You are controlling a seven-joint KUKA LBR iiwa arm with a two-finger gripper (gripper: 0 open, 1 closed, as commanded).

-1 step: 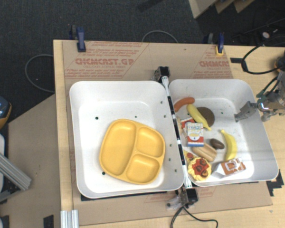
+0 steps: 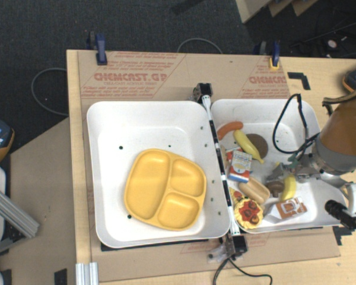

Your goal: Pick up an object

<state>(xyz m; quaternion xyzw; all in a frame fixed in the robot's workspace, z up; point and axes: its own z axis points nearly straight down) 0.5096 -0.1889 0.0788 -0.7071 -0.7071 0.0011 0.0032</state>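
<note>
The grey hand (image 2: 292, 174), grip impossible to tell, hangs right over the small yellow plastic banana (image 2: 289, 188), whose long axis runs twelve to six.

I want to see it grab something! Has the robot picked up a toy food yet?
Done: the arm has reached the right bin, where the toy food lies. In hand: the gripper is down by a small yellow piece, but I can't tell if it has hold of it. Left: lifting something out. The yellow tray sits alone in the left bin.
</note>
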